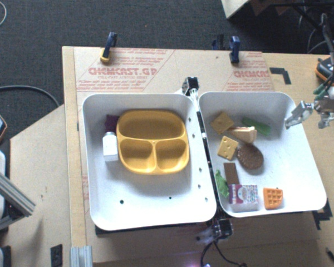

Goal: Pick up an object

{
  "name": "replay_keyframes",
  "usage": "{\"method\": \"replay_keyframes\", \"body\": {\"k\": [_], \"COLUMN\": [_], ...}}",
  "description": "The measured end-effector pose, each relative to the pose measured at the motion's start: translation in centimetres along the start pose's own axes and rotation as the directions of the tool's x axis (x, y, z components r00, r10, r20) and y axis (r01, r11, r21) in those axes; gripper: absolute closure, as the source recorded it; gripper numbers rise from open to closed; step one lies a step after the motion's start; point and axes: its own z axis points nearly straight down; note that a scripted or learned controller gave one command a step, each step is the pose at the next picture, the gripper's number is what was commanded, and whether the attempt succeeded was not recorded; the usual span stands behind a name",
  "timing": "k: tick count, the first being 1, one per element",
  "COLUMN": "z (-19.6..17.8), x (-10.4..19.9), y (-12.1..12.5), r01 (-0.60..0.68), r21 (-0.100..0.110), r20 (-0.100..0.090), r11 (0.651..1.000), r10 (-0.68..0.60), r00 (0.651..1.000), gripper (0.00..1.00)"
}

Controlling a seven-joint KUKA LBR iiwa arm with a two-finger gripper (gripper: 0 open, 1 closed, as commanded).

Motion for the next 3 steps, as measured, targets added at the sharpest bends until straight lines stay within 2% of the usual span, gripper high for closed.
{"method": "replay_keyframes", "body": {"k": [1,3], "z": [-0.7,9.2], "x": [0.1,0.8], "y": [0.2,-0.7], "r01": [0.003,0.004], "r21": [-0.013,-0.005], "r20": [0.003,0.000], "r11": [1.000,1.000], "r10": [-0.003,-0.004], "r00": [1.000,1.000], "gripper": [0.00,0.00]}}
